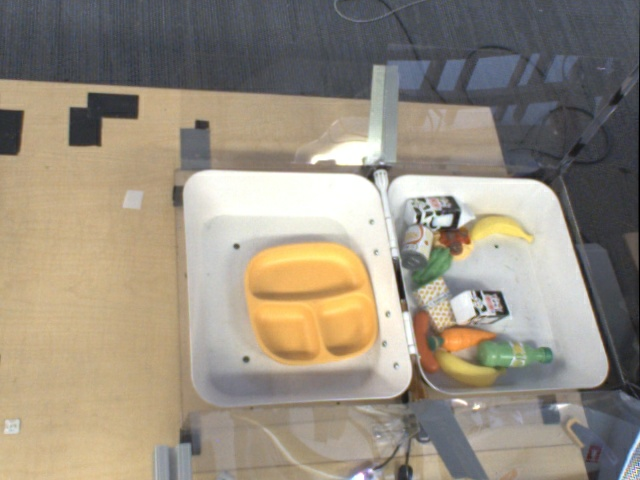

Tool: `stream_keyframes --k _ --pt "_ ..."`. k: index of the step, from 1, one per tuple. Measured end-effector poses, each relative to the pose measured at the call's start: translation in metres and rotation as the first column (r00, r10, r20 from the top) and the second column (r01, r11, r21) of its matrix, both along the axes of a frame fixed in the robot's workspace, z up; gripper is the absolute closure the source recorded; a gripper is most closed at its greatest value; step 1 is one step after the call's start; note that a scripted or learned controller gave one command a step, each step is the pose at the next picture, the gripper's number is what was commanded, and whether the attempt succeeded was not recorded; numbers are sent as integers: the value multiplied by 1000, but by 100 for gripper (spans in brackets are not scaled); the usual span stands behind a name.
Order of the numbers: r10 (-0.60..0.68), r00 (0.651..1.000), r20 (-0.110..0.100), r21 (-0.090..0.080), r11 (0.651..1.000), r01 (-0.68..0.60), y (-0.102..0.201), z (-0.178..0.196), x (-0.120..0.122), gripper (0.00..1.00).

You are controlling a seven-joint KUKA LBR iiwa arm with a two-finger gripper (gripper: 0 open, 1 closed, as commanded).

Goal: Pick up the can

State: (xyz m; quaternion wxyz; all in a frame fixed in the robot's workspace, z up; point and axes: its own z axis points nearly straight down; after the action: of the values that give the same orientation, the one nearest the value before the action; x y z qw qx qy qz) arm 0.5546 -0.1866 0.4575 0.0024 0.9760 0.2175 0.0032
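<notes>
The can (414,242) lies on its side in the right bin (560,268), close to that bin's left wall. It has a pale label with some orange and a silvery end that faces the front. A black-and-white carton (433,211) touches it from behind. A green pepper (435,264) rests against its front right side.
The right bin also holds a banana (500,230), a second carton (479,308), a carrot (462,339), a green bottle (513,354) and another banana (468,370), all crowded along its left and front. The left bin (210,268) holds an orange divided plate (305,301).
</notes>
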Motion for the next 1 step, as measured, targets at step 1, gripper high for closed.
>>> stream_keyframes --k 1 --pt "0 1000 0 0 1000 0 0 0 0 0"
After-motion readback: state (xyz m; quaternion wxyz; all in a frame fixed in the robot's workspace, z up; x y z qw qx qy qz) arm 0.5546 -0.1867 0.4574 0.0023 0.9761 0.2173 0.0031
